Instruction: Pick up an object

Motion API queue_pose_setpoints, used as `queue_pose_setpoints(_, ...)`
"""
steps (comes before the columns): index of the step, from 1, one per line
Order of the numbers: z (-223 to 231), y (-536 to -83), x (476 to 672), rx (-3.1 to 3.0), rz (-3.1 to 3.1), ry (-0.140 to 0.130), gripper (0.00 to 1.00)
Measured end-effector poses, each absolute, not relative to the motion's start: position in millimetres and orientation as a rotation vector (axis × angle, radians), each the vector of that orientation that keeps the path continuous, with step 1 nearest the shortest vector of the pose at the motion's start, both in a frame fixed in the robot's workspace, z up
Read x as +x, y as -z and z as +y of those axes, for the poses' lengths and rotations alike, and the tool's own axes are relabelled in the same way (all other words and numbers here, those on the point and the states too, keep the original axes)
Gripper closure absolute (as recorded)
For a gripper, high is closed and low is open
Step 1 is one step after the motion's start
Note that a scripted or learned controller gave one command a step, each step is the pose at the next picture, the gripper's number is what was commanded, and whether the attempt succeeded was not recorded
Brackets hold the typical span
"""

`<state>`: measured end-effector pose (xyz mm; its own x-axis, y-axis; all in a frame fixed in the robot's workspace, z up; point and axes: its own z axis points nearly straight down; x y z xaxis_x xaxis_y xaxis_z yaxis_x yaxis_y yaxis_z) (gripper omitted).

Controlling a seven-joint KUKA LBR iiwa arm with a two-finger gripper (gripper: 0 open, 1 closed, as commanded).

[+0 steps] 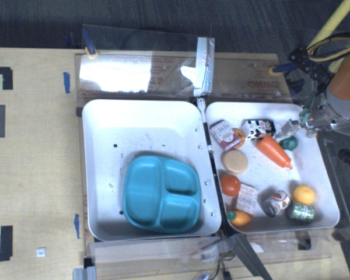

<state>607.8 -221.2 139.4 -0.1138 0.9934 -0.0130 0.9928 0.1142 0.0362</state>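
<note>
Pale wood spreads under two shallow white bins set side by side, with dark carpet beyond the bench. Inside the left bin point(99, 121) lies a blue divided plate point(162, 194), low and toward the middle wall. All the small things sit in the right bin point(329, 185): an orange carrot point(273, 151), a tan round puck point(235, 161), a red tomato point(230, 184), a yellow lemon point(304, 194), a green can point(301, 213), a silver can point(276, 203) and a black-and-white carton point(259, 126). My gripper point(308, 124) hangs at that bin's upper right edge, just right of the carrot. Whether my fingers are spread or closed, I cannot tell; nothing shows between them.
</note>
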Motion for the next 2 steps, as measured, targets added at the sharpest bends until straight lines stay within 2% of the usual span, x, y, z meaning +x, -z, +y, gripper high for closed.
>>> queue_pose_setpoints(2,-216.6,-137.0,609.1,2.072,2.294,-0.036,0.0)
